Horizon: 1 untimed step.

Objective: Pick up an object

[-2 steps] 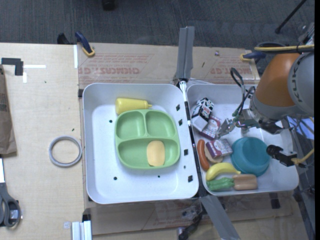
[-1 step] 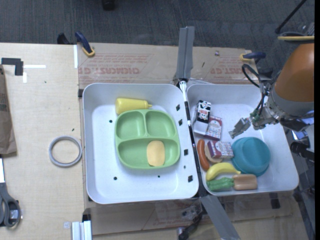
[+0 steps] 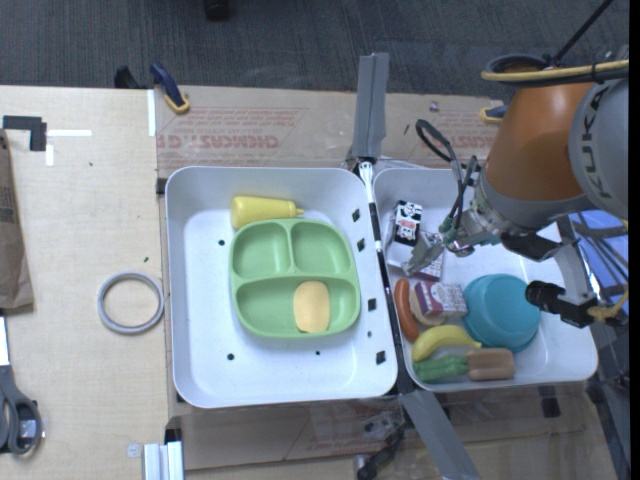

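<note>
The step in hand looks like the approach to a grasp in the right-hand shallow white bin [image 3: 575, 363], and the choice of target matters most. That bin's near end is crowded: a round teal plastic bowl [image 3: 502, 310], a yellow toy banana [image 3: 443, 340], a green toy vegetable [image 3: 441, 368], a tan bread-like piece [image 3: 490, 364], a red toy sausage [image 3: 404, 308] and a small brown-and-white packet [image 3: 438, 301] lie touching or just beside one another. A clean pick probably calls for a piece with free space on two sides, so the small black-and-white carton [image 3: 407, 222], standing apart near the bin's far left wall, seems the easier candidate (the packed cluster risks a finger landing on a neighbour). Coming straight down with the fingers spanning the narrow side should serve best.

The grey arm with its orange band [image 3: 540, 138] reaches in from the right, its wrist bent down and leftward over the right bin. The two-finger gripper [image 3: 432, 255] hangs low between the carton and the packet, near both. Its metal fingers [image 3: 428, 258] blur together against the white floor, so I cannot tell how far apart they stand, and nothing is visibly held between them.

The left white bin [image 3: 185, 298] carries a green compartment tray [image 3: 295, 278] with a pale yellow oval piece [image 3: 311, 306] in its near section, and a yellow squeeze bottle [image 3: 262, 210] lying beside the tray's far edge
</note>
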Each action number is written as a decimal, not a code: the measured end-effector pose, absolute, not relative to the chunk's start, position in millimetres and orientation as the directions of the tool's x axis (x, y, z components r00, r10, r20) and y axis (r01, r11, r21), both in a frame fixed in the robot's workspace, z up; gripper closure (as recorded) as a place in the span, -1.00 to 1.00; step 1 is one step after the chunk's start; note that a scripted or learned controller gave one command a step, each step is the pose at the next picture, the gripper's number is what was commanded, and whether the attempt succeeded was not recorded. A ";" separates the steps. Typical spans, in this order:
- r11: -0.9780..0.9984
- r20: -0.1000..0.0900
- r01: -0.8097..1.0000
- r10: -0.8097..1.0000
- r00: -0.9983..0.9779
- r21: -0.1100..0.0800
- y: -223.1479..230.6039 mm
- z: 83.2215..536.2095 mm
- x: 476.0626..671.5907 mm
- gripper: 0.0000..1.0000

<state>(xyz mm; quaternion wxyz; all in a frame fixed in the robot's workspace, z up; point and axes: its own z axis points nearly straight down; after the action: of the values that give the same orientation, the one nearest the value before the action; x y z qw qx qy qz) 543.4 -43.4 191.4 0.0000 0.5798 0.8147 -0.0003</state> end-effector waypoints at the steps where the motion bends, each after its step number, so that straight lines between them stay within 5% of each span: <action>1: 0.430 0.000 0.903 0.903 -0.430 -0.002 -136.8 168.3 541.1 -1.00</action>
<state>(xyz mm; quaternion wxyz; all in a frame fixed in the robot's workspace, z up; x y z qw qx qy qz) 541.1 -136.8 168.3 -0.0004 0.5340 0.8455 -0.0009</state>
